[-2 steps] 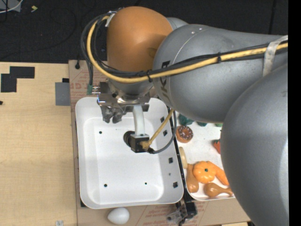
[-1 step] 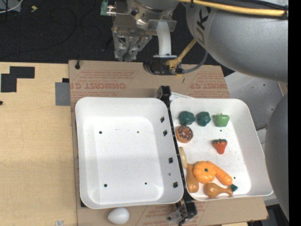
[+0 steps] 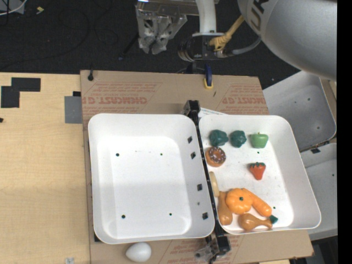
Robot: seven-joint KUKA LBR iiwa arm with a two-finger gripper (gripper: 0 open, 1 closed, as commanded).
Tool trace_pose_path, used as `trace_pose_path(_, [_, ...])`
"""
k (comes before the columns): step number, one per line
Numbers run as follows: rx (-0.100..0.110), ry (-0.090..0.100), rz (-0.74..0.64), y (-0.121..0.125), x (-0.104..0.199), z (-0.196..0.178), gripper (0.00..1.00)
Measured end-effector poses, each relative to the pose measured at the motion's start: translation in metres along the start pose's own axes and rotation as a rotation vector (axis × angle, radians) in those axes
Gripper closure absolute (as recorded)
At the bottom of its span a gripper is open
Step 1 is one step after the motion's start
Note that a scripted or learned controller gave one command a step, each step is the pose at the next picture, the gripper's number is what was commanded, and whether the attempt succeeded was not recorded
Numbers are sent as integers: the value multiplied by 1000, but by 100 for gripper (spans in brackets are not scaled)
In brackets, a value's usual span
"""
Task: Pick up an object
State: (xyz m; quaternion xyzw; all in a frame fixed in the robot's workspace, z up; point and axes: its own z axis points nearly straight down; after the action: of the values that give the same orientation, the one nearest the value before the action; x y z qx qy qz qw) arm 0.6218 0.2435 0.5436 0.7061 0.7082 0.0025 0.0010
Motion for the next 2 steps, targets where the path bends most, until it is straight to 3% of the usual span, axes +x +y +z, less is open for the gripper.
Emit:
trace_pose_path(1, [21,-9,4,19,-1,240,100])
trace_pose_path(2, [-7,2,1,22,-1,78,100])
